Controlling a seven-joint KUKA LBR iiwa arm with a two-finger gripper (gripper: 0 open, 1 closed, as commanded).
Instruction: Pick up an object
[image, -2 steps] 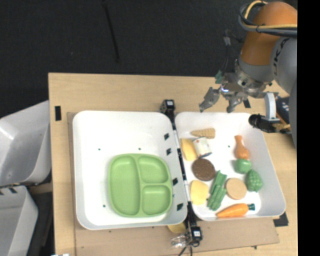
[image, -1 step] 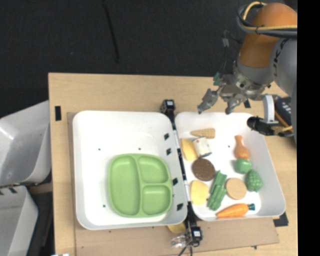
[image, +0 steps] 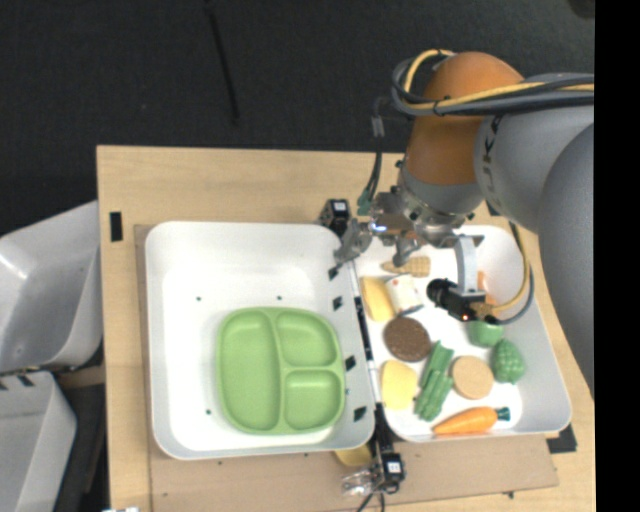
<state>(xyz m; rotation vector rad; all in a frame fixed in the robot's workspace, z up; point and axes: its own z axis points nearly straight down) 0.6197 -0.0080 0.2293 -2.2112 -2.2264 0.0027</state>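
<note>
Camera view. The table (image: 120, 180) carries two white bins side by side. The left bin (image: 190, 270) holds a green divided plate (image: 280, 372) with three compartments, lying flat in the lower middle of that bin.

The right bin (image: 545, 385) holds the toy food items. The arm (image: 455, 110) enters from the right and descends over the upper part of the right bin, close to the wall shared with the left bin. The pincer (image: 405, 250) hangs at the upper left of the right bin. Whether it is open or closed cannot be told, and no item is seen held in it.

Positions relative to the pincer:
- A small tan cracker (image: 417, 267) lies just below the pincer, nearly under it.
- A white cup-like piece (image: 406, 294) lies below the cracker.
- A pale yellow wedge (image: 376, 298) lies below and slightly left, beside the bin's left wall.
- A dark brown round cookie (image: 408, 339) lies further below, touching or nearly touching the white piece.
- A second yellow piece (image: 398, 384) lies below the cookie.
- A green pod (image: 434, 380) lies tilted between the yellow piece and a tan round biscuit (image: 472, 378).
- An orange carrot (image: 466, 422) lies along the bin's lower edge, well apart from the pincer.
- A green broccoli-like item (image: 507, 360) lies at the lower right.
</note>
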